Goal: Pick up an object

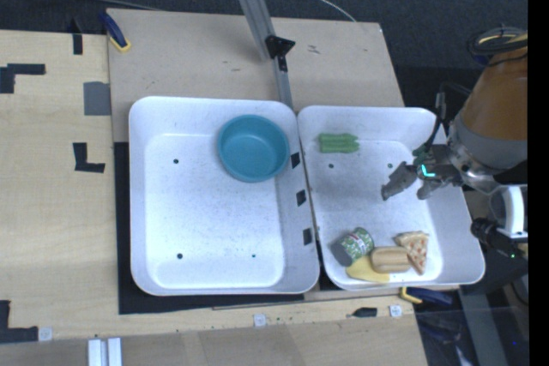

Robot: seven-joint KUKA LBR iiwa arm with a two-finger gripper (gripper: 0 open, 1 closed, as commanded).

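The pincer [412, 183] is hanging spread and holding nothing above the right bin [360, 117]; it should be centring over the can [355, 244] before descending.

arm [493, 120]: grey; orange band; gripper [412, 183]: dark, teal light

Grey arm with orange band [497, 111] reaching in from the right, two-finger gripper [412, 186] spread open, holding nothing.

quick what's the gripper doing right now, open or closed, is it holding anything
Gripper: open, holding nothing, poised over the right bin, apart from the food items at the bin's near end.
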